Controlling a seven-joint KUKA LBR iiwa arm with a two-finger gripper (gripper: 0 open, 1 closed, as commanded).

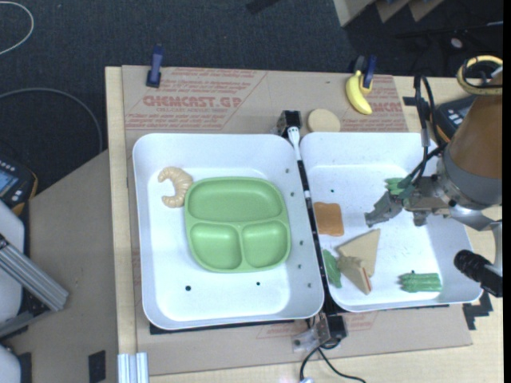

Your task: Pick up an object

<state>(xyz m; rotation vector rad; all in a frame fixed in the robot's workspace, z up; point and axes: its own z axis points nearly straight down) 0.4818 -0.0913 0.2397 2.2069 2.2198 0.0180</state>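
Fingers (382,211): dark, pointing left over the right bin (415,146); whether they are spread or pressed together cannot be told, and nothing shows between them. A small green piece (395,186) sits just behind them against the wrist; whether it lies on the bin floor cannot be told.

Arm (479,154): grey with an orange band, entering from the right edge, above the right bin's far side.

Right bin, contents:
- Toast (329,219): flat, orange-brown, rounded rectangle, near the left wall, just left of the fingers.
- Sandwich (361,258): tan triangular wedge with brown edge, below the fingers, apart from them.
- Green leaf (332,268): small, touching the sandwich's left corner.
- Green bean (420,281): short, ridged, near the front wall, well apart from the sandwich.

Left bin (156,238), contents:
- Green tray (237,223): three compartments, one large at the back, two small at the front; centred.
- Croissant (175,186): pale tan, curved, just beside the tray's back-left corner.

Bench (200,102), behind the bins:
- Banana (358,96): yellow, by a blue clamp (368,69).
- Tan disc (323,120): round, just behind the right bin's rim.
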